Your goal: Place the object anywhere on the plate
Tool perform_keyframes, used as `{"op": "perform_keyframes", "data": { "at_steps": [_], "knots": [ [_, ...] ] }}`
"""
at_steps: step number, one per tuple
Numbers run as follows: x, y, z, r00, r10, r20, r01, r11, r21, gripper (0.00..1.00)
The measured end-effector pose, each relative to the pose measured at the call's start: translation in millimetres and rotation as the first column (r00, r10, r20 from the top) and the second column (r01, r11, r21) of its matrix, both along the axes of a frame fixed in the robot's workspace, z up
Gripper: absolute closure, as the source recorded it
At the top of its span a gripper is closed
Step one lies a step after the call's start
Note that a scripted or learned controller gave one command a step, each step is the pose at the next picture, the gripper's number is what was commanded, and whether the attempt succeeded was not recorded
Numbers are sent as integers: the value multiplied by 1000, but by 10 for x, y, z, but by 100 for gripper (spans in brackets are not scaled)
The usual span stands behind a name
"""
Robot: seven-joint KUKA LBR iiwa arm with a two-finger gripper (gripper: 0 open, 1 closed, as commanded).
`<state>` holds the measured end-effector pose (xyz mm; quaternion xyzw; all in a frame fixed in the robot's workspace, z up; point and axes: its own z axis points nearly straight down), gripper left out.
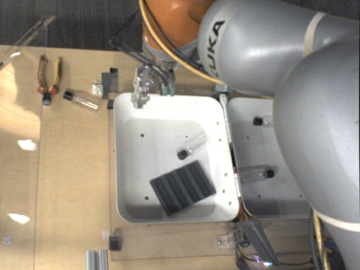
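Gripper (139, 97): above the far left corner of the left bin (126, 151); finger state cannot be told.
Vial (191, 145): clear, black-capped, lying mid-bin.
Plate (183, 187): dark, ribbed, just near of the vial.

Robotics lab, manipulation test station.

Evident from large grey KUKA arm (270, 44) with orange band reaching in over pale wooden table (56, 179). Two shallow white bins (126, 167) set side by side, screw heads dotted across floors. Red-handled pliers (48, 77) left loose on table top left, clear vial with black cap (80, 99) just beside. Small black blocks (110, 81) near bin corner, cabling (259, 255) bundled at lower edge. Dark carpet-like flooring (73, 4) beyond far table edge. Fixed overhead camera angle, no domestic furnishings.
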<state>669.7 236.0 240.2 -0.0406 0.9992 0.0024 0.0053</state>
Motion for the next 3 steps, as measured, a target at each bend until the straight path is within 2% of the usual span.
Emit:
{"op": "perform_keyframes", "data": {
  "at_steps": [1, 2, 3],
  "knots": [
    [-4, 3, -95, 871, 491, 0, -491, 871, -4, 100],
    [-4, 4, 669, 751, 661, 2, -661, 751, -7, 100],
    [-8, -89, -855, 758, 652, -3, -652, 758, -4, 100]
  ]
}}
